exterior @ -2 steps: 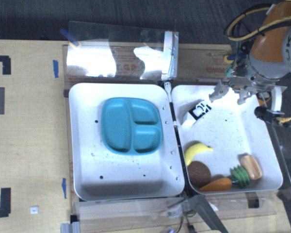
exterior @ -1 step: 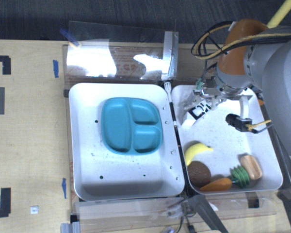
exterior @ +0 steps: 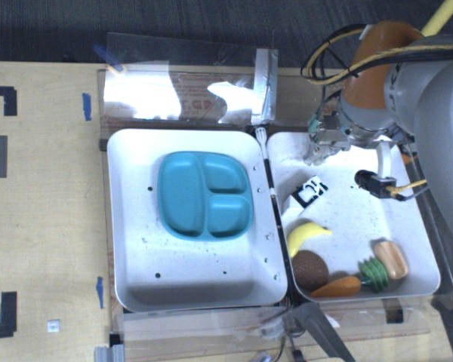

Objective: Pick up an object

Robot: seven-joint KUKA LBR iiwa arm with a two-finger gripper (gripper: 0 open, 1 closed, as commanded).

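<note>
Gripper [exterior: 322,145]: metal, low over the right bin's [exterior: 408,225] twelve o'clock end; can't tell how wide it stands, nor anything in it.
Arm [exterior: 408,89]: grey, orange band, looped cables, bent in from three o'clock.
Right bin: glossy white, shallow; smooth curved banana [exterior: 307,236], rough brown ball [exterior: 309,268], carrot [exterior: 343,283], bread roll [exterior: 391,259] bunched at six o'clock.
Left bin [exterior: 128,225]: blue compartment plate [exterior: 205,194], rounded, central.
Worktop [exterior: 38,225]: pale wood.
</note>
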